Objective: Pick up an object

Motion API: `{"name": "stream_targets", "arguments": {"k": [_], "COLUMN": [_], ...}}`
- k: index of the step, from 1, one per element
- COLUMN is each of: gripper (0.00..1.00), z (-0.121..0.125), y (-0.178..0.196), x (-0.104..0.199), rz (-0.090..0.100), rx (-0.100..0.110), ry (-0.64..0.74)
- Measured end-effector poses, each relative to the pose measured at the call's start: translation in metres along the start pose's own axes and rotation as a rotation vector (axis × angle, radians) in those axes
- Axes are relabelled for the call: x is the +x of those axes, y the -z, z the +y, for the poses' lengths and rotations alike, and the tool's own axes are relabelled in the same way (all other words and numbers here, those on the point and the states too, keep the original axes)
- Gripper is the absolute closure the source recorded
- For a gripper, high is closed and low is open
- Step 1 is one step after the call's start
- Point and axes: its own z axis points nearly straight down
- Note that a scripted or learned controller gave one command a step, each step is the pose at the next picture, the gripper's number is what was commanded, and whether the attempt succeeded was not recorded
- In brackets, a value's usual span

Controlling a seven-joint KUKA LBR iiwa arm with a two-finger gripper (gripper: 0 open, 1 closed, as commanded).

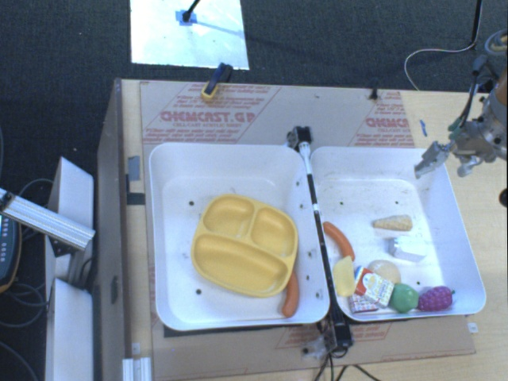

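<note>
From where I stand, the gripper [444,159] hangs over the upper right corner of the right bin [468,240], and it holds nothing. Its fingers [427,160] look spread apart, pointing down and to the left, with only the white floor of the bin under them.

The objects are collected in the lower part of this bin. The nearest one to the gripper is a pale wedge-shaped piece [394,224], lying alone below and a little left of the fingers, well apart from them. I think it is a light toy of hard plastic, stiff and not fragile. It is narrow, so the fingers should close across its short width, near the middle.

Lower, there is a small white piece [406,252], then a crowded row near the front wall: a yellow piece [344,277], a red and white packet [371,289], a green ball [404,298] and a purple grape bunch [435,298]. These touch or nearly touch each other, so a grasp there may push neighbours. The round ones could slip out.

An orange sausage [339,240] lies just beside the divider. In the left bin [171,236] a yellow tray [245,244] rests, with another sausage [291,294] beside it.
</note>
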Motion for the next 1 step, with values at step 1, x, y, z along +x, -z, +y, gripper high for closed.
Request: {"name": "stream_targets", "arguments": {"k": [1], "gripper": [0.00], "z": [0.0093], "y": [-0.0836], "x": [0.0593], "rz": [0.002], "rx": [0.002], "ry": [0.001]}}
